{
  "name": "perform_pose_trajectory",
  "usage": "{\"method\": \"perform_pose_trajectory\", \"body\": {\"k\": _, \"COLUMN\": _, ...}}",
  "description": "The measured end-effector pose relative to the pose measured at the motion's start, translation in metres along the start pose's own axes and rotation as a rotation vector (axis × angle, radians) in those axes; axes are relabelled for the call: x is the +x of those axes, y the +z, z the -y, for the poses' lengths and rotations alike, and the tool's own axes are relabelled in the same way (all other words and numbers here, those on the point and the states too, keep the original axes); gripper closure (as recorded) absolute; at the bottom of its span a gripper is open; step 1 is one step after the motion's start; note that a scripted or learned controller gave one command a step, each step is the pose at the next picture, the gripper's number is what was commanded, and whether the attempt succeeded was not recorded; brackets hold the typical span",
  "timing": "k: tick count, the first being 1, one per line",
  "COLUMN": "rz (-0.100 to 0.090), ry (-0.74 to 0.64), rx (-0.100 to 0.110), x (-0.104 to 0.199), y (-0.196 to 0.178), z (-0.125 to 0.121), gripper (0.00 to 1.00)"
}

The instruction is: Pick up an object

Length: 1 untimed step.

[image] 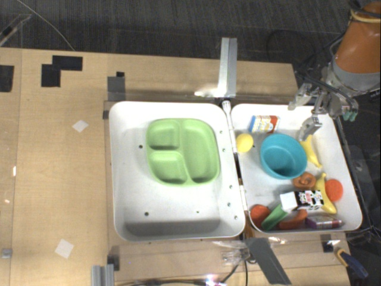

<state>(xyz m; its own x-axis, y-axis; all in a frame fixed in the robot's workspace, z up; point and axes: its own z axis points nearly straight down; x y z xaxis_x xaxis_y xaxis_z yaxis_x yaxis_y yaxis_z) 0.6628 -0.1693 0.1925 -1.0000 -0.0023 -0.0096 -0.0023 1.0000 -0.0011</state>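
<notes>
The right bin (257, 186) holds several small objects. A blue bowl (283, 155) stands in its middle, with a yellow lemon (244, 142) to its left and a small white, orange and blue carton (262, 123) behind it. A yellow banana (312, 152) lies along the bowl's right side. My gripper (304, 114) hangs over the bin's back right part, just above the banana's far end and behind the bowl. Its fingers stand open with nothing between them. The orange-banded wrist (360, 37) rises at the upper right.
The left bin (122, 177) holds a green divided tray (181, 151). Near the right bin's front lie a brown ring (306, 180), an orange ball (334, 188), a black-and-white box (303, 200), a red tomato (259, 212), a green piece (274, 218) and a purple pen (324, 222).
</notes>
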Motion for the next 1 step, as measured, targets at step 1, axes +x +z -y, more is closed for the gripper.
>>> {"method": "perform_pose_trajectory", "body": {"k": 1, "rz": 0.005, "ry": -0.083, "rx": 0.002, "x": 0.0268, "y": 0.1018, "z": 0.0236, "gripper": 0.0}}
